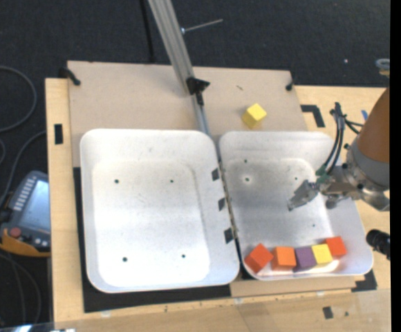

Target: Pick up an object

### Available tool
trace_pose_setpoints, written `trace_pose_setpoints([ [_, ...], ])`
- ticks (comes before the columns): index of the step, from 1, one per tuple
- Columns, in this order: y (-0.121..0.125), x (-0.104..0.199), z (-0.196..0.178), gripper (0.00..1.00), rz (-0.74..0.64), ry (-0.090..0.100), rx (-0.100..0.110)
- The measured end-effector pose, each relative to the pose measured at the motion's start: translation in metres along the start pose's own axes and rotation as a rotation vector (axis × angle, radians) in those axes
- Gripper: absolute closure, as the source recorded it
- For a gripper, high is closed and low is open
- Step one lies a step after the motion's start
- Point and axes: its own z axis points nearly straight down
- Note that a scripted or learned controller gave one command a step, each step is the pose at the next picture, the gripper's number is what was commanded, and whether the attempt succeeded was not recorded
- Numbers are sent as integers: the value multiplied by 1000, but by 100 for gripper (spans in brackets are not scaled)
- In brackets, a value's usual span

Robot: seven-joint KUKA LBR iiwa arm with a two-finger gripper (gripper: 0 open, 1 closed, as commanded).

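In the right bin, a row of small blocks lies along the near wall: a red-orange block, an orange block, a purple block, a yellow block and another red-orange block. My gripper hangs over the middle right of this bin, well above and behind the row, with nothing visible between its fingers. The arm comes in from the right edge.
A yellow cube rests on the bench board behind the right bin. The left bin sits beside it. A slanted metal rail runs from the top down to the gap between the bins. Cables and a pendant lie at the left.
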Motion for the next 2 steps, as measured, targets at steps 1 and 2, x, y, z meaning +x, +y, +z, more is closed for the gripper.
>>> trace_pose_setpoints([
  [1, -9, 64, -124, 0, -6, -1, -10],
  [2, -10, 62, -120, 0, -2, -2, -2],
])
